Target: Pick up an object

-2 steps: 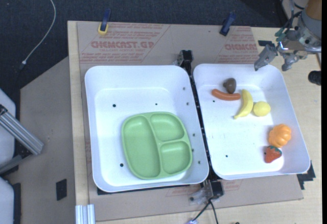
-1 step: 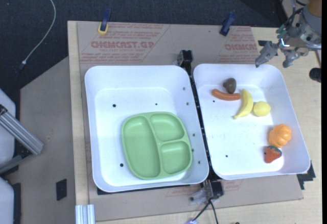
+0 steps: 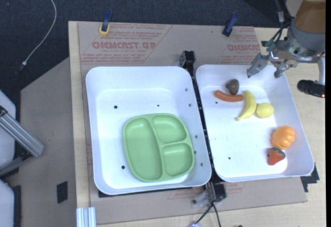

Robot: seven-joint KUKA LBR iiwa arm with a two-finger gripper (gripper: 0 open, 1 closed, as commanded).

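Note:
The right bin [image 3: 243, 164] holds several toy foods: a brown round piece [image 3: 233, 86], an orange sausage [image 3: 228, 96], a yellow banana [image 3: 247, 105], a yellow lemon [image 3: 265, 110], an orange pumpkin-like fruit [image 3: 283, 137] and a red strawberry [image 3: 276, 156]. My gripper [image 3: 268, 67] hangs over the bin's far right corner, above and to the right of the brown piece. Its two fingers are spread apart with nothing between them.
The left bin [image 3: 103, 117] holds a green divided plate [image 3: 158, 146]. A black clamp [image 3: 187, 58] sits between the bins at the back. Blue clips [image 3: 229, 24] hold the cardboard at the far edge. The arm's orange band [image 3: 312, 11] rises at the top right.

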